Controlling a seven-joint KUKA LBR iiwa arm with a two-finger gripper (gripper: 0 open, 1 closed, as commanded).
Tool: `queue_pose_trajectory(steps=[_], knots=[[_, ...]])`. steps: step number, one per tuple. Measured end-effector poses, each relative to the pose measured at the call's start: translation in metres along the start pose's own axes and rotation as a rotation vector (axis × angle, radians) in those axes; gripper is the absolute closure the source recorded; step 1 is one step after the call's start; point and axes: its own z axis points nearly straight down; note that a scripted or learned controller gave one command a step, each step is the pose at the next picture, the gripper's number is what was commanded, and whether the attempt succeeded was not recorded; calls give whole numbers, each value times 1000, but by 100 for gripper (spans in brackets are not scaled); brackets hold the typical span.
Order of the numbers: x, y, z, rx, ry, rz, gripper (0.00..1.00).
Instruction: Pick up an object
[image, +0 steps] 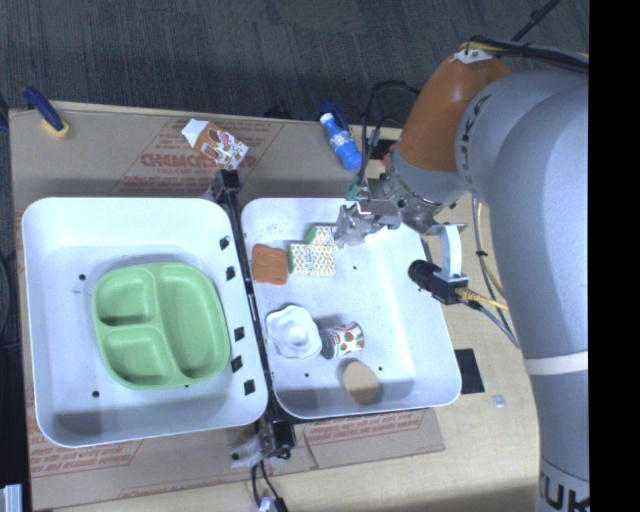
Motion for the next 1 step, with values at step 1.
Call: queue_pose_trajectory(steps=[1], knots=[[90,-61,-10,3,0,-4,100]])
